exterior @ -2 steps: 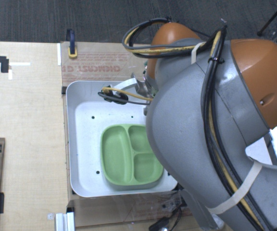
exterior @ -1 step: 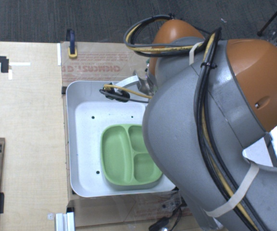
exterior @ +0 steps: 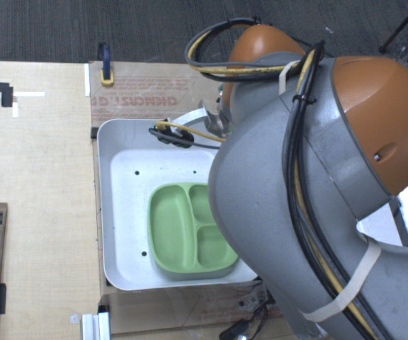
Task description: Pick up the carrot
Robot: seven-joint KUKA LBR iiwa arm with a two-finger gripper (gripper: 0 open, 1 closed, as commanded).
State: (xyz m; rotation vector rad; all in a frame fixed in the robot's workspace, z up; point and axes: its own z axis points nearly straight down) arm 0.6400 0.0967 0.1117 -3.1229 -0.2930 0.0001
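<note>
1. My arm [exterior: 317, 190] is covering the right side of the view, hanging over the white bin [exterior: 119, 190].
2. A green divided plate [exterior: 179, 229] is lying in that bin; its visible compartments are holding nothing I can make out.
3. Carrot: can't locate it.
4. Tool state: can't tell.
5. The desk [exterior: 34, 154] is showing left of the bin.

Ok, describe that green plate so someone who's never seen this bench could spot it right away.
Find the shallow white bin at the middle of the bench, partly under the big grey arm. Inside it, toward its near right corner, lies the green plate. It is the bin's one coloured item: pale green, rounded, divided into compartments.
</note>
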